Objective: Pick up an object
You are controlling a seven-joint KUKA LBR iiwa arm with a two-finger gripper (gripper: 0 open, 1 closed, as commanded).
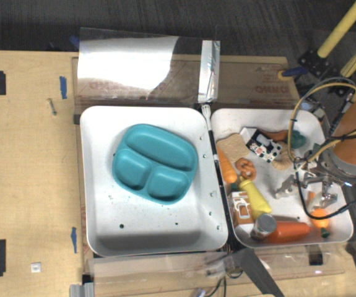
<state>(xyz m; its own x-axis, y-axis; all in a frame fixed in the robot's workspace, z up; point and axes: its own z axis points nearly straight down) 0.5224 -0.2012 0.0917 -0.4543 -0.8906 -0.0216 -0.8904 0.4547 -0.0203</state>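
My gripper (304, 187) hangs low over the right part of the right bin (338, 237), wrapped in cables, with the orange band of the arm (354, 147) just above it. To its left in that bin lie a yellow bottle (255, 197), a slice of bread (231, 147), a small pretzel (246, 166) and a black and white box (261, 146). A long orange carrot (289, 231) and a grey can (264, 226) lie along the bin's front edge. A teal object (297, 139) sits at the back. Nothing shows in the gripper's grasp.
The left bin (103, 215) holds a teal divided plate (155, 162). Another orange vegetable (227, 169) rests against the wall between the bins. A clear plastic sheet (128, 67) stands behind the left bin. Yellow bars (345, 20) cross the top right corner.
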